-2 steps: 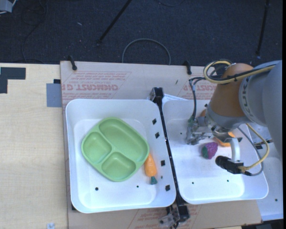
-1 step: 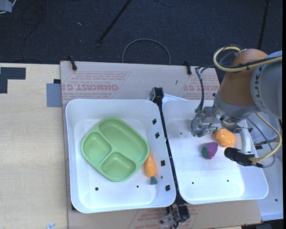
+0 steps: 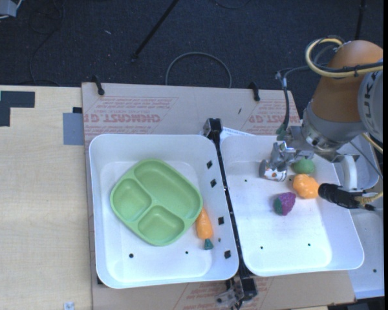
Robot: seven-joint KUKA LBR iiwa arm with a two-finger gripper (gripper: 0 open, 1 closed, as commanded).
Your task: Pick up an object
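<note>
Over the right bin (image 3: 310,254), near its far edge, the gripper (image 3: 273,168) hangs low beside a green ball (image 3: 304,166), an orange toy (image 3: 306,186) and a purple toy (image 3: 284,203); its grip cannot be told. Across the divider, the left bin (image 3: 116,263) holds a green sectioned plate (image 3: 156,201) with a toy carrot (image 3: 204,225) just beside it.

Grey KUKA arm with an orange band

The arm (image 3: 339,108) shows a rounded, glossy orange segment above a grey wrist housing, with part of a dark letter marking on the pale grey casing at the right. A yellow cable loops over the orange part beside thin dark wires. The gripper (image 3: 273,166) is small, metallic silver and grey.
</note>
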